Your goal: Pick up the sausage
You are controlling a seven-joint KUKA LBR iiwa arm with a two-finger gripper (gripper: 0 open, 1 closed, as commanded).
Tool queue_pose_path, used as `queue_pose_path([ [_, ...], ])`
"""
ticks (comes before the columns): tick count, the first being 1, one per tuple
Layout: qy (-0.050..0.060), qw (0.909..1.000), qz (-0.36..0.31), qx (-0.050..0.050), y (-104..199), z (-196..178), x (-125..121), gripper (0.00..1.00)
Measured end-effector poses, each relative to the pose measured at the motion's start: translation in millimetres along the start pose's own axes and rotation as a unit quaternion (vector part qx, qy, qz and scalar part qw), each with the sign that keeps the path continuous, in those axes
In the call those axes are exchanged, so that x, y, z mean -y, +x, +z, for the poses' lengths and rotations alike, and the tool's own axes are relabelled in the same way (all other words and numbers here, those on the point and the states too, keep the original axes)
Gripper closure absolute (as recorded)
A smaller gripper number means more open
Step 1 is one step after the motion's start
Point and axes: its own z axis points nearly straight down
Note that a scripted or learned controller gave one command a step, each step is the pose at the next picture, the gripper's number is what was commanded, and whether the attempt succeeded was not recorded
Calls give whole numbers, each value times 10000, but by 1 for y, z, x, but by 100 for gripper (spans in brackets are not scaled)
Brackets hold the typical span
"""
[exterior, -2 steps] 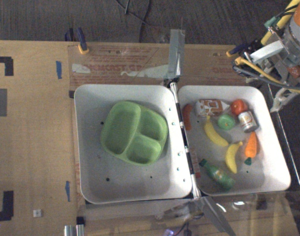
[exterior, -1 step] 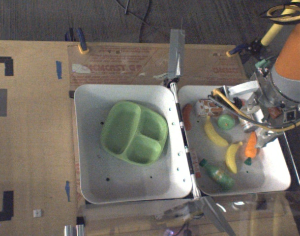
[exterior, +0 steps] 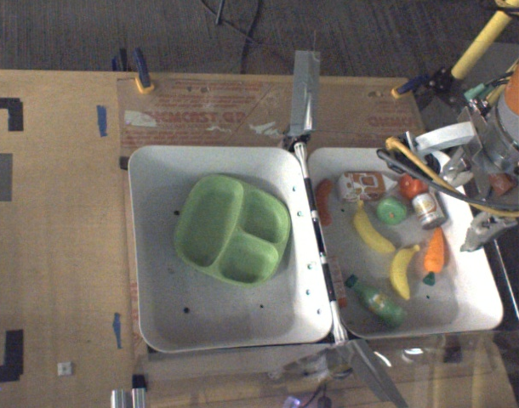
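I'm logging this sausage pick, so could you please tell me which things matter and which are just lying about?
For the job:
sausage, at the right bin's left wall
gripper
right bin

Lying about:
green plate
left bin
two bananas
carrot
green bottle
can

Glossy plastic sausage (exterior: 324, 202), matt green plate (exterior: 233, 229)

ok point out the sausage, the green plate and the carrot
sausage (exterior: 324, 202): camera view, middle of its body
green plate (exterior: 210, 246): camera view, outer rim
carrot (exterior: 435, 252): camera view, orange body
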Motion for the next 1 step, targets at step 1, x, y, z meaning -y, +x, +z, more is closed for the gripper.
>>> queue_pose_path([
  [1,15,10000,8,18,-4,139,-12,0],
])
